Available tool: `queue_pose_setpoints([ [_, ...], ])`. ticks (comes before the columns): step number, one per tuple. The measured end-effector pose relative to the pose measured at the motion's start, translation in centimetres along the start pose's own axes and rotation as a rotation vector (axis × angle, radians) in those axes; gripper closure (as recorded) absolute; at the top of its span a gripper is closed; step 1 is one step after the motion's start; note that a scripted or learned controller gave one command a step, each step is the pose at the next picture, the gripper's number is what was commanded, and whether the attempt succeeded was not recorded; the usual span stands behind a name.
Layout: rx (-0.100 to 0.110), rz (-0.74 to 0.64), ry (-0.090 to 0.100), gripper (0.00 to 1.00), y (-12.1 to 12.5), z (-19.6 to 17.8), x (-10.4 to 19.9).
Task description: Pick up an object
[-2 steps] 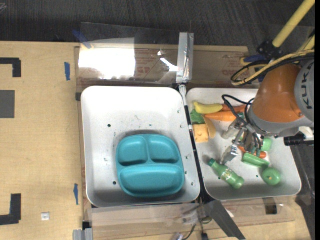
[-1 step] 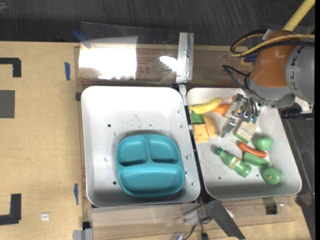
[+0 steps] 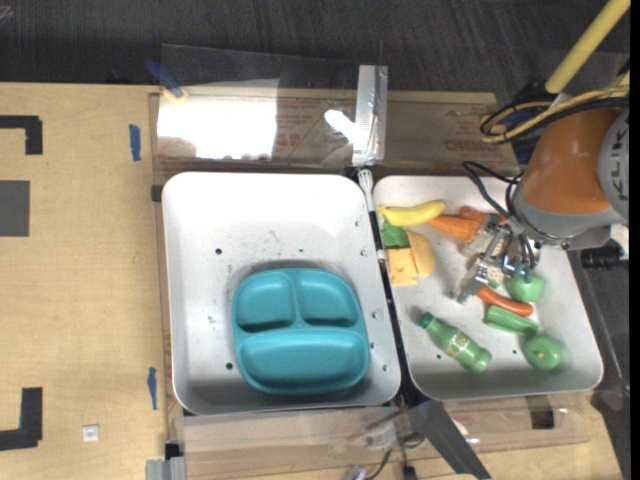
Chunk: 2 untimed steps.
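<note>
The hand (image 3: 495, 263) hangs low in the right bin (image 3: 585, 368), at the right of the frame, among small toys. If it is released or clenched, I cannot tell. Just below it lie an orange carrot (image 3: 505, 301) and green pieces (image 3: 526, 288) very close together, so it could catch two things, or push one away and take nothing.
</note>
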<state>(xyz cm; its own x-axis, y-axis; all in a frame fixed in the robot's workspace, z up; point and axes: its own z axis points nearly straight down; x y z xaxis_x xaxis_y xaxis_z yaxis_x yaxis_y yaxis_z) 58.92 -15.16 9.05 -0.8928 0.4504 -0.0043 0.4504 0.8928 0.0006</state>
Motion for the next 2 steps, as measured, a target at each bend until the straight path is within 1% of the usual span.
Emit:
queue_pose_setpoints([
  [1, -0.003, 0.076, -0.008, 0.0, -2.8, 0.1, 3.4],
  [2, -0.006, 0.074, -0.021, 1.0, -2.6, -1.2, 3.0],
])
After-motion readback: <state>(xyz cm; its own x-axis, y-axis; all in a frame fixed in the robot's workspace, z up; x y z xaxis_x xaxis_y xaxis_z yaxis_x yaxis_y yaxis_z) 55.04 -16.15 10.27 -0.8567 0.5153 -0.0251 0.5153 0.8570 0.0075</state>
